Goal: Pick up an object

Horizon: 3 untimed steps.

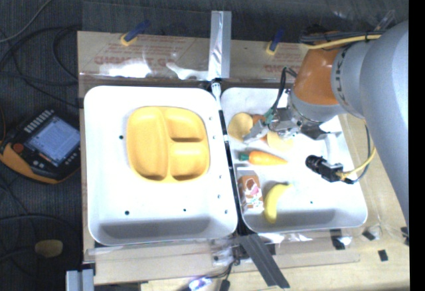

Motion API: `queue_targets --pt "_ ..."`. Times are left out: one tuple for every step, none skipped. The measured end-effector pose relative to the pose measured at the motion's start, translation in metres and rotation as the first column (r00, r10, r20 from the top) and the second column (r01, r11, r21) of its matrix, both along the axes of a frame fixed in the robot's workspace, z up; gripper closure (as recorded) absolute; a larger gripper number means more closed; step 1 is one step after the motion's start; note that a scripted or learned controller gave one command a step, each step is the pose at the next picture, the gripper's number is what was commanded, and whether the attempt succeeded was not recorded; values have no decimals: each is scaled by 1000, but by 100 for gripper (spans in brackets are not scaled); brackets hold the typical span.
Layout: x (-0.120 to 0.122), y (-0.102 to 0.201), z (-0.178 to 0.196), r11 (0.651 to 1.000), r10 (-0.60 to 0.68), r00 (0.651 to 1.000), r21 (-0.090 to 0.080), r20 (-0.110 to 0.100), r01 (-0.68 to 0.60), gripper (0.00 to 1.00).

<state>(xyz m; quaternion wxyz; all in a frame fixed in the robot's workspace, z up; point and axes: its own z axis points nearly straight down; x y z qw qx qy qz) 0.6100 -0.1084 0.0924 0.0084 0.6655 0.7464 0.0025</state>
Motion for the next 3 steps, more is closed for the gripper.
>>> queue_targets --pt "49 1 -2 994 110 994 3 -6 -110 0" --pt "49 2 8 994 111 994 3 -6 -111 100" --pt "58 70 91 999 51 999 6 -16 -51 100"
